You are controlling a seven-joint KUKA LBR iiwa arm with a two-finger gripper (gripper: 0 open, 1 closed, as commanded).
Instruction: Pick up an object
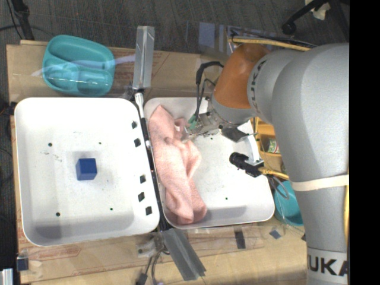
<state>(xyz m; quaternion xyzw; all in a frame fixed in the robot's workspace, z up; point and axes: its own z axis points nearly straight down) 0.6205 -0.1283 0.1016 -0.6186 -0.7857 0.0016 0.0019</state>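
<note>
A pink cloth lies crumpled along the left side of the right bin, running from its far wall to its near wall. My gripper is low in the far part of that bin, right at the cloth's upper right edge, below the orange band of the arm. A small green bit shows by the fingertips. A blue cube sits alone on the floor of the left bin.
A black cable part of the arm hangs over the right bin's right side. A teal plastic container lies on the bench behind the left bin. The grey arm body covers the right of the view.
</note>
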